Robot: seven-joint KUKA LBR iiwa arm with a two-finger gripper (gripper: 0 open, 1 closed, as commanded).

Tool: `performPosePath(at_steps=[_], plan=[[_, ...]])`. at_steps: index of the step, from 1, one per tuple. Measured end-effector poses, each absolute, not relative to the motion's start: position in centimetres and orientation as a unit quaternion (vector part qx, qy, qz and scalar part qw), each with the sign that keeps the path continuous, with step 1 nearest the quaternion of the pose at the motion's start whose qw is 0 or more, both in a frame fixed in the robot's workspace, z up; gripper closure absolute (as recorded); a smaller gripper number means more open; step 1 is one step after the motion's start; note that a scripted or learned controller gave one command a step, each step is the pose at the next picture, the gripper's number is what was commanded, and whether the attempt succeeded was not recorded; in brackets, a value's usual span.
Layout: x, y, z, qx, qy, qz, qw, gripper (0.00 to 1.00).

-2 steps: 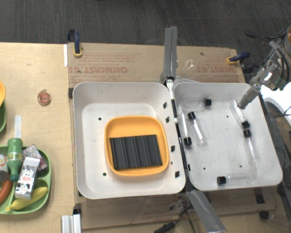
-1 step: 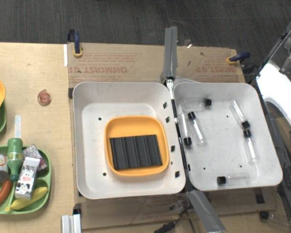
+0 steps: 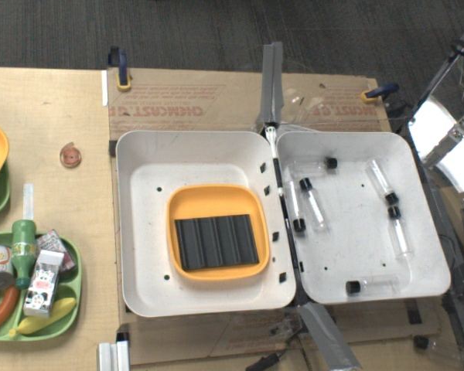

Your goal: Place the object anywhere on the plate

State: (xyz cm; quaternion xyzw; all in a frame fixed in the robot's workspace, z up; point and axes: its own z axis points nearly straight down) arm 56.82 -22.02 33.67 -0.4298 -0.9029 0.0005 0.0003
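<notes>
Your ribbed grey block (image 3: 216,242) lies flat on the orange plate (image 3: 216,195), in the middle of the left bin (image 3: 143,207).
Its long side runs 9 to 3 o'clock, ribs 12 to 6. At 3 o'clock, the right bin (image 3: 348,230) holds 4 clear capped tubes (image 3: 313,205).

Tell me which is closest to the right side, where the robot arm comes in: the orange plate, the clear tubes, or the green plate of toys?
1. Clear tubes: in the right bin, nearest that side.
2. Orange plate: in the left bin, mid-view.
3. Green plate: far left on the bench, farthest away.
</notes>
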Motion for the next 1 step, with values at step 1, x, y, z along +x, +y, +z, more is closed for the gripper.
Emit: performPosePath(at_steps=[1], plan=[[56.68, -22.22, 28.06, -0.241, -0.971, -0.0002, -0.001, 0.00]])
